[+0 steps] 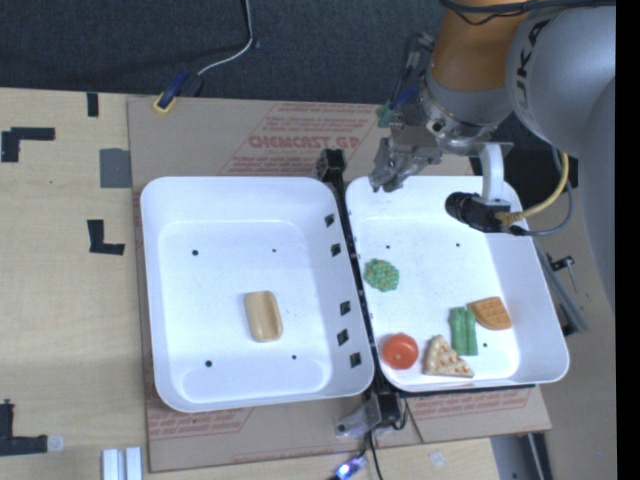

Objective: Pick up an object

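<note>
The grey arm with its orange band is reaching in from the upper right of the frame, its gripper (pixel 387 181) hanging over the far left corner of the right bin (pixel 520 268), close to the divider where the two bins meet. The fingers are pointing down and appear drawn close together, with nothing between them; the tips are not touching any item.

Two shallow white bins are sitting side by side on a brown cardboard sheet (pixel 290 143) printed with red lettering, which is lying on a pale wooden bench (pixel 60 298). A white cable (pixel 235 38) is trailing across the dark floor at the top of the frame.

In the left bin (pixel 170 218), a tan bread roll (pixel 263 315) is lying alone near the centre, its long axis running roughly top to bottom in the frame.

In the right bin, a green broccoli floret (pixel 381 275) is resting left of centre, well below the gripper. Along the bin's lower edge, a red tomato (pixel 400 350), a pizza slice (pixel 445 358), a green stalk-like piece (pixel 462 330) standing nearly vertical in the frame, and an orange piece (pixel 491 313) are clustering together.
</note>
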